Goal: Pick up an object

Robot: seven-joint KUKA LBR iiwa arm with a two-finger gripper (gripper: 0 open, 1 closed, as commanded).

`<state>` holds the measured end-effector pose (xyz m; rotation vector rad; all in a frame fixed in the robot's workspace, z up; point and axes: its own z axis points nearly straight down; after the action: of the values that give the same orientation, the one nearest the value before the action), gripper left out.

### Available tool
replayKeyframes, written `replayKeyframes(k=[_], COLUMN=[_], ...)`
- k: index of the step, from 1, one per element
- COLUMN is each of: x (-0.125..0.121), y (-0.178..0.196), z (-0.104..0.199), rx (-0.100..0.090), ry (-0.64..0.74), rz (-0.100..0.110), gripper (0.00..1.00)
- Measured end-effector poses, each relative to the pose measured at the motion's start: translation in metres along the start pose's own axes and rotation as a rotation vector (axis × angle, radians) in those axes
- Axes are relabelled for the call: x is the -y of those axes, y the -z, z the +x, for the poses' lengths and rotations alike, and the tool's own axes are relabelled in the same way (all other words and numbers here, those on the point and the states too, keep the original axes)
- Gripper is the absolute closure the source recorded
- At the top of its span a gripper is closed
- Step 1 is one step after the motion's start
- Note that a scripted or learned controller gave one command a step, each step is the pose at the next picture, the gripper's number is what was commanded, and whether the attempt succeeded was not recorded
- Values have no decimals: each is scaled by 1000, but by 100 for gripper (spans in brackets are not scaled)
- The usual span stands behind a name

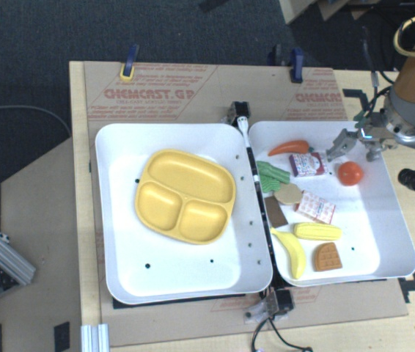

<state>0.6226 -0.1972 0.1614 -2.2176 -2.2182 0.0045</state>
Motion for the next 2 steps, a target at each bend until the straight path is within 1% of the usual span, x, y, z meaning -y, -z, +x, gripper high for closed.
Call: replayKeyframes(k=[1,2], x=[0,-2], y=[-64,-72], z=[1,1], rx=[-1,1], ry=[0,0], rz=[2,-8], gripper=[0,0])
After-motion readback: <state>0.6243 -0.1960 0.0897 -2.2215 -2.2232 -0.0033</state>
